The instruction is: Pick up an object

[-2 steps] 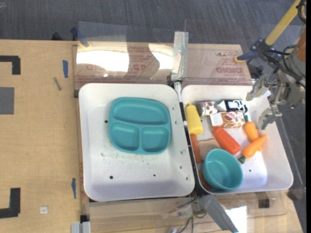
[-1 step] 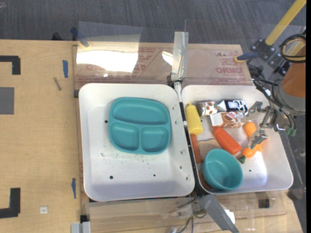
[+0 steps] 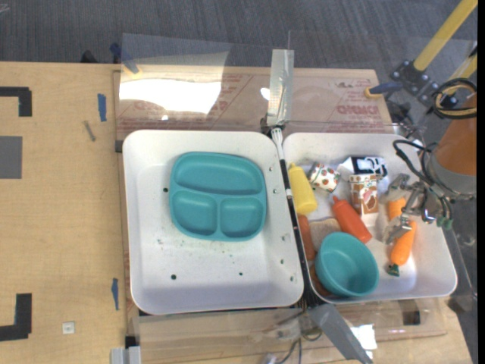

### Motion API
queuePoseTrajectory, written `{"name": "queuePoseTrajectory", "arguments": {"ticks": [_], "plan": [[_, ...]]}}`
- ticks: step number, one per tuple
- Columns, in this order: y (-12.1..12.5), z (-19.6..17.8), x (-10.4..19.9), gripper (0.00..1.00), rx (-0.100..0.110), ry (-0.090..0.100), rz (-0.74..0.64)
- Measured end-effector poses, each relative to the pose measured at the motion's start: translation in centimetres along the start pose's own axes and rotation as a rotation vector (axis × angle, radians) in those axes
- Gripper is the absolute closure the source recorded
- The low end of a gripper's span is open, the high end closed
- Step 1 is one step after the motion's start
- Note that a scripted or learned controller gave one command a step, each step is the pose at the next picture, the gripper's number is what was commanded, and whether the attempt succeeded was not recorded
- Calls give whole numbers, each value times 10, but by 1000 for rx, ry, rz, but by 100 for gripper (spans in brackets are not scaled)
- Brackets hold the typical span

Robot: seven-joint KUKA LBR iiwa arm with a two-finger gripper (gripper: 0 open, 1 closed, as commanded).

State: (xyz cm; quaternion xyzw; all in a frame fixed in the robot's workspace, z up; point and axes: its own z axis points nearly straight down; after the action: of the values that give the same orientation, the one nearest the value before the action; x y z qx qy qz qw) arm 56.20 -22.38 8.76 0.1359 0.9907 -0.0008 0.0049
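The right bin holds a jumble of toy food. My gripper hangs low over its right side, reaching in from the right under the orange wrist band. Directly below it lies an orange carrot with a green tip. A small orange piece sits right against the gripper. To its left are a small printed carton, an orange-red cylinder, a teal bowl, a yellow bottle and a spotted white item.
The left bin carries a teal divided plate. A black, white and blue packet lies at the back of the right bin. A metal divider post stands behind the two bins. Cables hang by the arm at right.
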Motion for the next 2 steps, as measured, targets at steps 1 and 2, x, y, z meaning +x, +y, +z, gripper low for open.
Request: {"name": "queuePoseTrajectory", "arguments": {"ticks": [1,2], "plan": [[2,-15,-4,100,2,-13,-3],[3,-14,-3,0,1,-10,-4]]}}
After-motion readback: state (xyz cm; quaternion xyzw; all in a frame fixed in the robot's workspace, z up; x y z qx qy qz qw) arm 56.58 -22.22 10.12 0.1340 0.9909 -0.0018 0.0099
